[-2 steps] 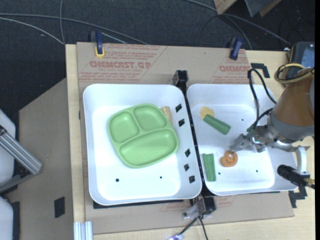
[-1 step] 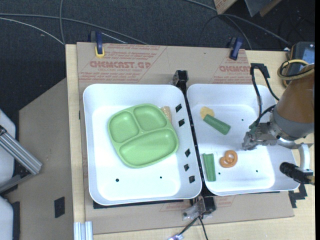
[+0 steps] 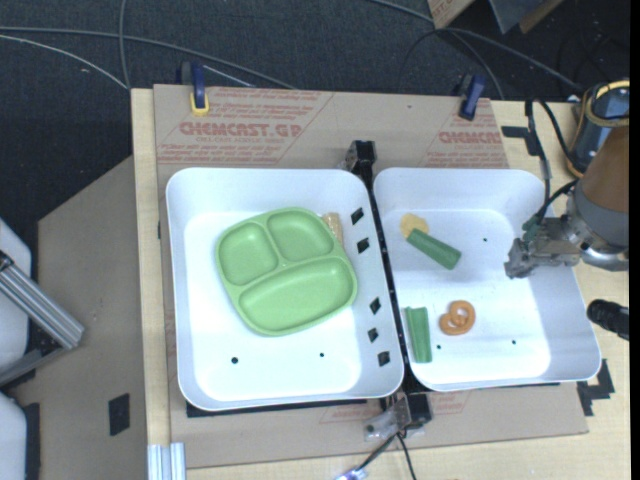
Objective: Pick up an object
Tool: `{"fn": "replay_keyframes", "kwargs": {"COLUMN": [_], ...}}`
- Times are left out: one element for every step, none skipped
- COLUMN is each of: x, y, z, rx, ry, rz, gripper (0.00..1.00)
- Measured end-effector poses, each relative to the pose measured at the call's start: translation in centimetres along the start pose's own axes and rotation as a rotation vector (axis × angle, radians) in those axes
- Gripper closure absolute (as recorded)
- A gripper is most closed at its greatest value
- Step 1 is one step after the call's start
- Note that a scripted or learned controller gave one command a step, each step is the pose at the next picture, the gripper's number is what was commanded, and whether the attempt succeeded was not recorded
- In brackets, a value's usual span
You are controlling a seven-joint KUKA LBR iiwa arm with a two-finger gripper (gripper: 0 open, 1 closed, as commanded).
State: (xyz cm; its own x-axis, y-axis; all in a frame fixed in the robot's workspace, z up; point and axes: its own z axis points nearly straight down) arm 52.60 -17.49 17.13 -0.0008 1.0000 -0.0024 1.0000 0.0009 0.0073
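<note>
Two-finger metal gripper [image 3: 522, 258], grip state indiscernible, hung at right edge of the right white bin [image 3: 520, 360]; dark green cylindrical block [image 3: 433, 249] lay left of it at mid-frame, long axis slanting toward lower right, nearest candidate.

Dark carpet floor [image 3: 250, 38] crossed by thin cables [image 3: 125, 28] surrounds the cardboard-covered bench [image 3: 260, 118].

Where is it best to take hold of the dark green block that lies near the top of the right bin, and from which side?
Probably across the middle of the dark green elongated block, coming from above. It lies flat and diagonal, narrow sides free, the small yellow piece only at its upper end.
</note>
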Motion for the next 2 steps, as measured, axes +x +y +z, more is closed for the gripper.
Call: {"fn": "replay_keyframes", "kwargs": {"x": [-0.1,-0.1], "y": [0.1,0.2], "z": [-6.5,-8.0], "rx": [-0.001,0.003], "ry": [0.0,0.001], "rz": [0.0,-0.001], "gripper": [1.0,1.0]}}
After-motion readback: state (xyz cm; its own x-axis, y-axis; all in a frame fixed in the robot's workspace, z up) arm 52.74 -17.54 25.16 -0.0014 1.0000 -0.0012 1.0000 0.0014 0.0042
